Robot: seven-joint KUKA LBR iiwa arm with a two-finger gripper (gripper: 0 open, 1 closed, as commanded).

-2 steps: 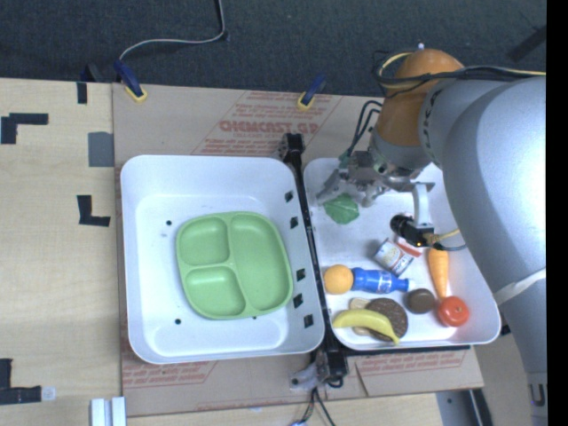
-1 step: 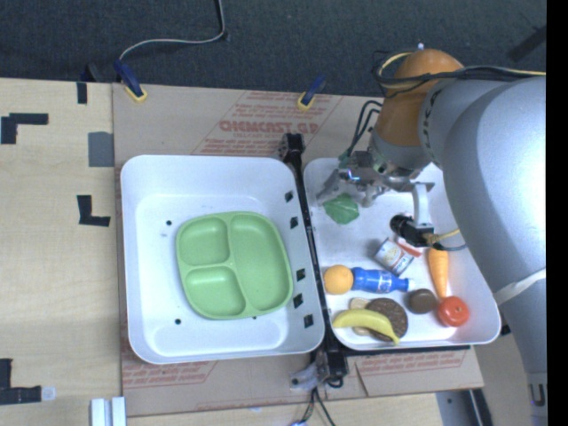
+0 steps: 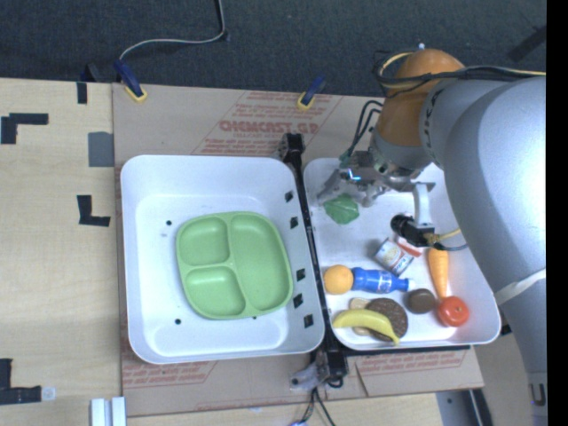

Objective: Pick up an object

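My gripper [image 3: 351,187] hangs over the far left part of the right bin [image 3: 484,327], its fingers spread open. A green leafy toy [image 3: 341,209] lies just in front of the fingertips, not held between them. Further forward in the same bin lie a small can [image 3: 390,256], a blue bottle [image 3: 380,281], an orange ball [image 3: 337,279], a carrot [image 3: 437,272], a red tomato [image 3: 453,311], a banana [image 3: 365,324], a brown round cookie [image 3: 390,312] and a small brown piece [image 3: 421,301].
The left bin [image 3: 142,256] holds a green divided plate [image 3: 234,264]. A black clamp [image 3: 292,145] sits on the ridge between the two bins. The grey arm [image 3: 497,167] covers the right bin's right side.
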